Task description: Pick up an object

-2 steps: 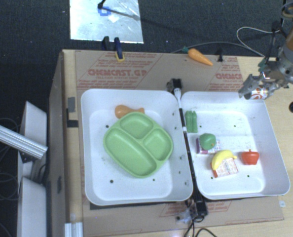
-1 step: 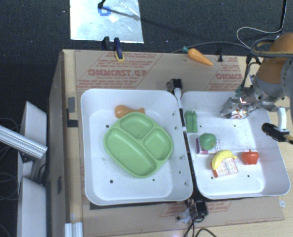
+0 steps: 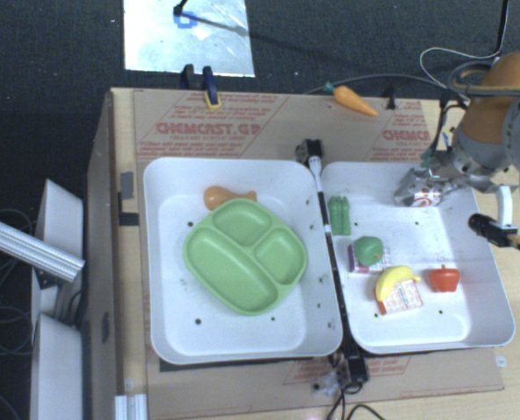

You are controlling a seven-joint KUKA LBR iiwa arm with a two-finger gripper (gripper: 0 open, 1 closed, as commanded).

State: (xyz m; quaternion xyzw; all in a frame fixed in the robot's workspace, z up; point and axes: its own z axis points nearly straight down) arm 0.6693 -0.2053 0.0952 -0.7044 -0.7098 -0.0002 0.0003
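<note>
In the right bin (image 3: 470,326) lie a green block (image 3: 338,214), a green round toy on a pink card (image 3: 367,252), a yellow banana toy on a card (image 3: 397,286) and a red pepper toy (image 3: 444,278). My gripper (image 3: 420,192) hangs over the bin's far right corner, apart from these objects. A small red and white thing shows at its tip; whether it is held is unclear.
The left bin (image 3: 177,322) holds a green divided plate (image 3: 245,255) with an orange toy (image 3: 220,197) behind it. An orange carrot toy (image 3: 356,101) lies on the bench behind the bins. Cables run near the arm at right.
</note>
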